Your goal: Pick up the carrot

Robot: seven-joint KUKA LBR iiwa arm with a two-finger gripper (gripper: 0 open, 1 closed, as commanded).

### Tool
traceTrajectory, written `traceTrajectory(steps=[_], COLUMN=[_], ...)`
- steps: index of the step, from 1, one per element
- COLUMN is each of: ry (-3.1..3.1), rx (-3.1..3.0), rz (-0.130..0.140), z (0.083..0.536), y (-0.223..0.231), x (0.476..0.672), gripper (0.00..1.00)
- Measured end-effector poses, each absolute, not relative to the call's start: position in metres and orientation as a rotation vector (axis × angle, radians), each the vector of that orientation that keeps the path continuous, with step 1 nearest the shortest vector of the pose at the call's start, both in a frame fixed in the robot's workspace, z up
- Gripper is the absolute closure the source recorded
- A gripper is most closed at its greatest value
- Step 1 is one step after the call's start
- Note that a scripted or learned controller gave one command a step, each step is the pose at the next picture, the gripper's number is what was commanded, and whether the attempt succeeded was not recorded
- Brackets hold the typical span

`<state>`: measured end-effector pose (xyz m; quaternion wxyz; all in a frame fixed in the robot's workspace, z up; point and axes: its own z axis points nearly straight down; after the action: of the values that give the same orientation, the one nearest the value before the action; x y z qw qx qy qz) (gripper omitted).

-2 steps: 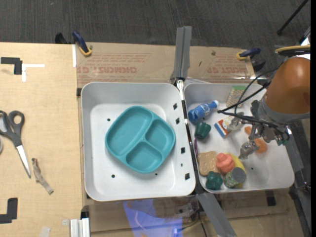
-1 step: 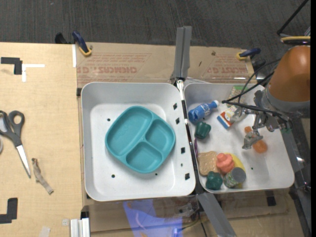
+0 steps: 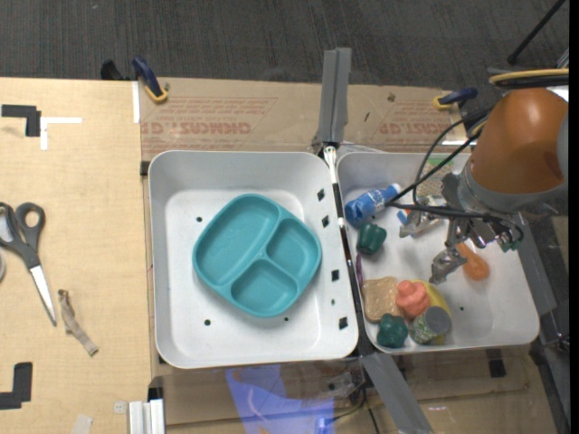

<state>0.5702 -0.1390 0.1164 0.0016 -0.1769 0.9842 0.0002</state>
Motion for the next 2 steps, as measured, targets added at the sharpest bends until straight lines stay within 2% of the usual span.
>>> traceTrajectory(steps=[1, 2], ry=[3.120, 3.118], rx=[-0.310, -0.355], rz=[-0.003, 0.001], z=[0.119, 0.208], y=[-0.222, -0.126], x=[0.588, 0.556], gripper=[0.00, 0.00])
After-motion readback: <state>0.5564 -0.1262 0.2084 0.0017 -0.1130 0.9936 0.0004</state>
